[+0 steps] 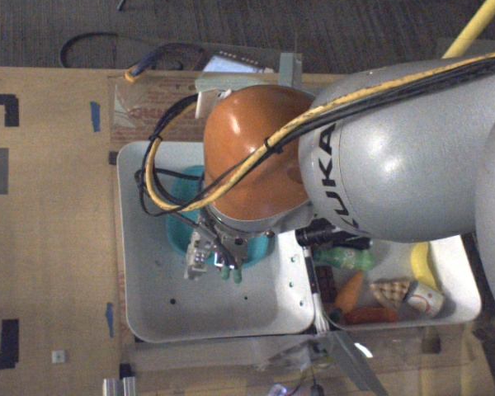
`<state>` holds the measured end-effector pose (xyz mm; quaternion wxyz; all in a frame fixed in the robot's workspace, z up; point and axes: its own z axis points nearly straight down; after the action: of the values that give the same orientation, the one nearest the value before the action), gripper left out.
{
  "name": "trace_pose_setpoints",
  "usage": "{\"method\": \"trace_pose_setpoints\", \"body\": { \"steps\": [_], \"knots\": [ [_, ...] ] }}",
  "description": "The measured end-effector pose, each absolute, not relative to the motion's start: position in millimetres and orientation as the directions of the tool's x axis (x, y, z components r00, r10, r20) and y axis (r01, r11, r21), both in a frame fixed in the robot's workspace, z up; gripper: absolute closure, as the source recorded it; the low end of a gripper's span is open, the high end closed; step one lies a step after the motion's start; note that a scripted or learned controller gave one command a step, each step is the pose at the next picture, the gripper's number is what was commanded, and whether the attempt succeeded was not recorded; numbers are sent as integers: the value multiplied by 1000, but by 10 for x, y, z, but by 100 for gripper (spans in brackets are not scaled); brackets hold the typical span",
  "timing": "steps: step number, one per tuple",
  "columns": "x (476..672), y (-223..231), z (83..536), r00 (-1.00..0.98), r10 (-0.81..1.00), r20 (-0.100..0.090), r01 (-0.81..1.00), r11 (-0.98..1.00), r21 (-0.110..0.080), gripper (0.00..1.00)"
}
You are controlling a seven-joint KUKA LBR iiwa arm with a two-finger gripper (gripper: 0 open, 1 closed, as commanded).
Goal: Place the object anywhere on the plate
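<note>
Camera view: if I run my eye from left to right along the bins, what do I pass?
Left white bin → teal plate → robot's hand → green item → orange carrot-like piece → shell-shaped item → yellow banana-like piece.

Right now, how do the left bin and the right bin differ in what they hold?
The left bin holds a teal plate, mostly hidden under the arm, with the gripper over it; the right bin holds several small toys, among them a carrot and a banana. Both bins are shallow and white.
</note>
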<state>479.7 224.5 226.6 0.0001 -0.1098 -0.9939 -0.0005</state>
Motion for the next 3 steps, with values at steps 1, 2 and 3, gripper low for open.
{"method": "trace_pose_setpoints", "body": {
  "steps": [1,2,3],
  "knots": [
    [5060,2246,2223,-995,100,-5,100,995,4,100],
    [5061,2245,2223,-995,101,-5,101,995,4,0],
    [5072,2259,2331,-995,102,-9,101,995,9,100]
  ]
}}
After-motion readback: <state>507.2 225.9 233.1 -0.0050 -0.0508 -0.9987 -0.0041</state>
